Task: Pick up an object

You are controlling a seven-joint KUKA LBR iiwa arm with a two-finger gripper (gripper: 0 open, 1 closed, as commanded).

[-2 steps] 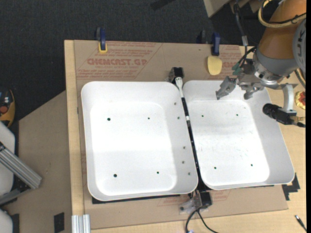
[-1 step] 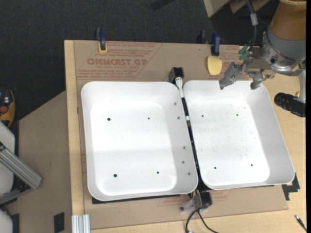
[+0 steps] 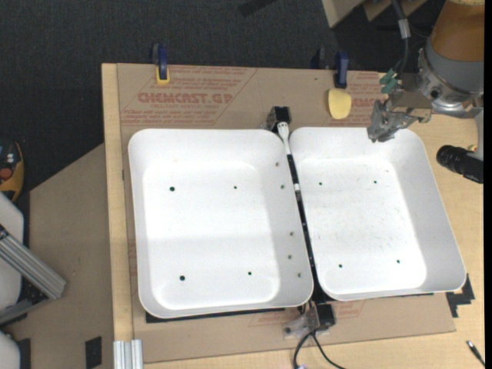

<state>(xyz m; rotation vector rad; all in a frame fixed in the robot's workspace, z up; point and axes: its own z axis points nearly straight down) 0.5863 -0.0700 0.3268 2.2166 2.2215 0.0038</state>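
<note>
A small pale yellow object (image 3: 339, 103) lies on the brown board behind the bins, just past the back left corner of the right bin (image 3: 430, 206). My gripper (image 3: 380, 131) hangs over the back rim of the right bin, a short way right of the yellow object and apart from it. Nothing shows between the gripper and the bin rim.
The left bin (image 3: 142, 206) and the right bin sit side by side with a black strip (image 3: 296, 194) between them. Two blue clamps (image 3: 161, 58) (image 3: 341, 69) hold the board's back edge. A grey metal rail (image 3: 31, 271) lies at the far left.
</note>
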